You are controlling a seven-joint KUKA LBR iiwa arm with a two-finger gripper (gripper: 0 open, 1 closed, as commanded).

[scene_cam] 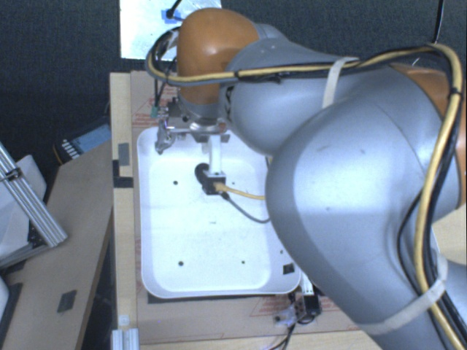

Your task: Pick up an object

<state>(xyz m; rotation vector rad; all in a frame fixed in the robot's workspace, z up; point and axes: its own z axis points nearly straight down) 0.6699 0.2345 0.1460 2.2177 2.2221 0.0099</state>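
My gripper (163, 138) hangs low over the far left corner of the left white bin (190, 268), under the orange wrist band (208, 42). From this angle I cannot make out how it stands or whether anything is in it. The bin's white floor shows a few small dark dots. The big grey arm (350, 195) covers the right side of the bench and hides the other bin.
The bin sits on a cardboard-lined bench (124, 232). An aluminium rail (29, 203) and a wooden board lie off to the left. A white sheet (146, 20) hangs on the dark back wall. Cables (299, 312) dangle at the bin's near right corner.
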